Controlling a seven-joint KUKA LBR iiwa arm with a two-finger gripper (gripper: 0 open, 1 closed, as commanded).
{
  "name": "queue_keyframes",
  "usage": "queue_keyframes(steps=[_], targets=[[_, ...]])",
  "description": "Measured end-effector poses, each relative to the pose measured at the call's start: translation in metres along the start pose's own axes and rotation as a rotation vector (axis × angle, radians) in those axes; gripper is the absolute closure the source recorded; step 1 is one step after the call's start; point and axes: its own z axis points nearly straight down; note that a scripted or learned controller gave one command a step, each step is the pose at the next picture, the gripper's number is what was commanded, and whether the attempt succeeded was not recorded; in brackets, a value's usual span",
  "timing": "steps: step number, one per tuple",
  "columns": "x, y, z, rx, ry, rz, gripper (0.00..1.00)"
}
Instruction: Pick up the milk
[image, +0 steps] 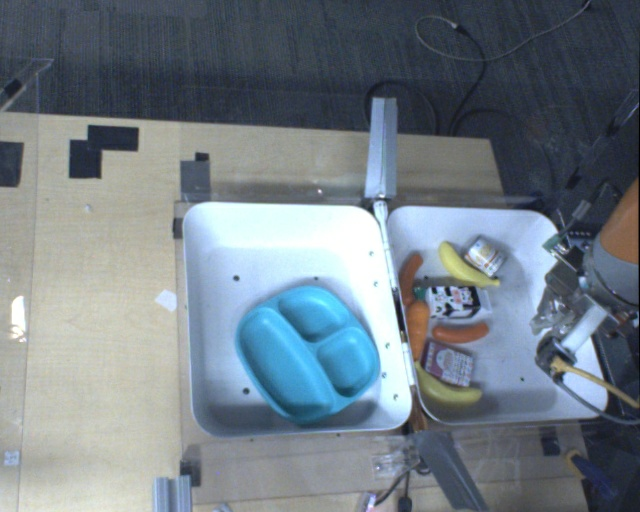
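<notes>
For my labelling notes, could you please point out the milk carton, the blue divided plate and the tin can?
milk carton (452, 300), camera view, printed top face.
blue divided plate (275, 352), camera view, largest compartment.
tin can (485, 257), camera view, side wall.

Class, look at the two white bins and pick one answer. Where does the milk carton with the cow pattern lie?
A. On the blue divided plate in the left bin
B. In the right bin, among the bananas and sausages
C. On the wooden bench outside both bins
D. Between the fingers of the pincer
B: the milk carton lies in the right bin, with bananas and sausages around it.
</notes>
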Motion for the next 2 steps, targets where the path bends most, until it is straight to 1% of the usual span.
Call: queue_keyframes(steps=[1, 2], targets=[[0.014, -0.017, -0.012, -0.002, 0.000, 0.260, 1.00], [0.026, -0.029, -0.043, -0.004, 0.001, -0.394, 1.00]])
